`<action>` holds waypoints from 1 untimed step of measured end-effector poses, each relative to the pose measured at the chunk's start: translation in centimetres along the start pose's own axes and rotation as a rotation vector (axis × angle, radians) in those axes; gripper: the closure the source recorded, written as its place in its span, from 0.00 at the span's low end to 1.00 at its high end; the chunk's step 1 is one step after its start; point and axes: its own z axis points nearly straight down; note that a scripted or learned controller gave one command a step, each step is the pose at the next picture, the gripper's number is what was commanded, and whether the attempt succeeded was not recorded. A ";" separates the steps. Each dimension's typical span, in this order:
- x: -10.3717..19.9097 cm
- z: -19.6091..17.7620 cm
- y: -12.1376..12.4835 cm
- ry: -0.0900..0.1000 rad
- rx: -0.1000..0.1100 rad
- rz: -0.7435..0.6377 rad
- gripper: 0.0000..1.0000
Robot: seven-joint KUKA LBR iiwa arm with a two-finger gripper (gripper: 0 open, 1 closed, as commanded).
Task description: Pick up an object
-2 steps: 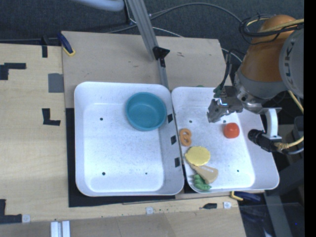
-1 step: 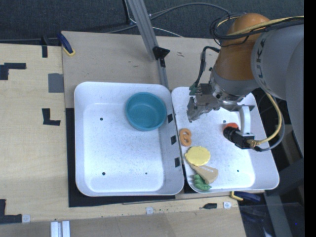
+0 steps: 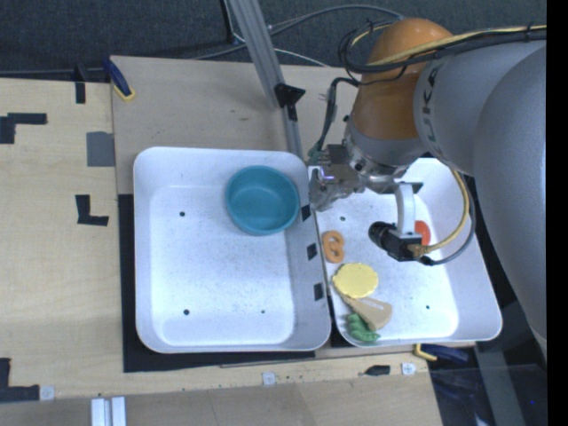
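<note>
Beside the yellow disc [image 3: 356,280]: pretzel [image 3: 333,246], green toy [image 3: 359,327]

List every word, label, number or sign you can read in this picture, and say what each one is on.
None can be read.
Arm: dark marks on the grey casing beside the orange band, too blurred and cut off to read.
Blue bowl, left bin, right bin, yellow disc: no lettering visible.

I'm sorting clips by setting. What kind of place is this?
Probably a robotics lab bench for pick-up trials: a robot arm reaches over two white bins, which hold a blue bowl and toy food.
</note>
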 end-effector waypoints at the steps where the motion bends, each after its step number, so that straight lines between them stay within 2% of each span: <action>1: 5.1 -0.9 1.6 0.000 -0.001 0.000 1.00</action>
